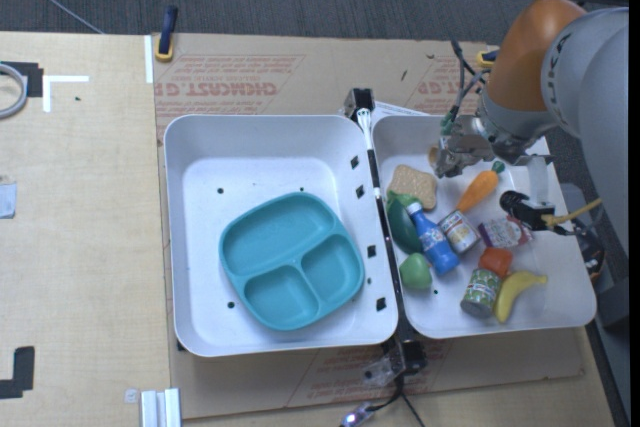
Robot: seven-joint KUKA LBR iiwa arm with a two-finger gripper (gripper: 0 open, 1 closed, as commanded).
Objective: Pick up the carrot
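Right white plastic bin [560,310]: small orange toy carrot [479,189] with green tip, lying slanted at the bin's 1 o'clock.
Grey two-finger gripper [462,158] just beside the carrot at its 10 o'clock; grip state cannot be told. Tan bread slice [413,185] at the carrot's 9 o'clock, yellow banana [520,292] at 5 o'clock.

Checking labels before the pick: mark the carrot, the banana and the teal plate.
carrot [479,188], camera view, middle of its orange body.
banana [520,291], camera view, middle of its yellow curve.
teal plate [262,233], camera view, bare floor of its largest compartment.
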